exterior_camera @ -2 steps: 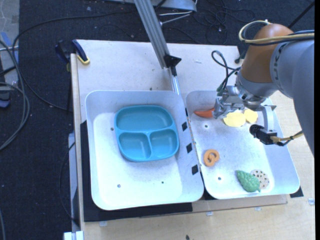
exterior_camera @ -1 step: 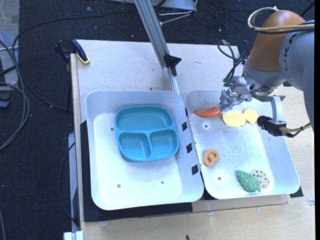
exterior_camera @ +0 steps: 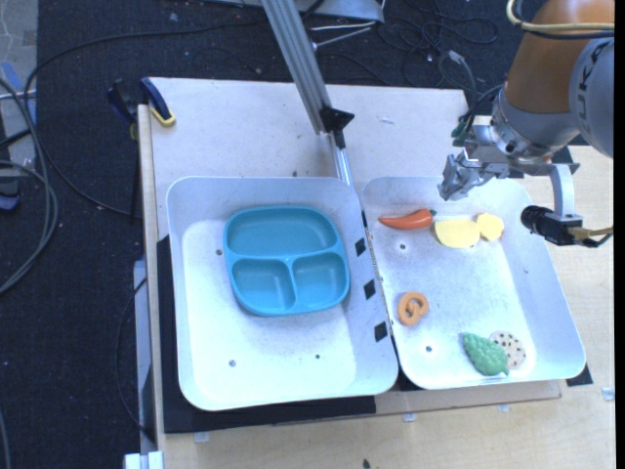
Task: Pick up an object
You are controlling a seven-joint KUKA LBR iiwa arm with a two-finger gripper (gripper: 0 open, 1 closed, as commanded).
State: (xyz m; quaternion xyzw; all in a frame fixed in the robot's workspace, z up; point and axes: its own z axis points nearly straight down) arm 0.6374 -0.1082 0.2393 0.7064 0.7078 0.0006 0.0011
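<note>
One fixed camera, high above the worktop [exterior_camera: 293,125].
It looks down at a slant on both bins, left bin [exterior_camera: 195,360] and right bin [exterior_camera: 547,291], from moderately far.

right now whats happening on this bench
A grey and orange robot arm reaches in from the right, with its gripper hovering over the far edge of the right bin. Nothing is visibly held. Just below it lie a chili pepper and two yellow pieces, with a small pretzel, a green item and a cookie nearer the front. The left bin holds a blue divided plate.
</note>
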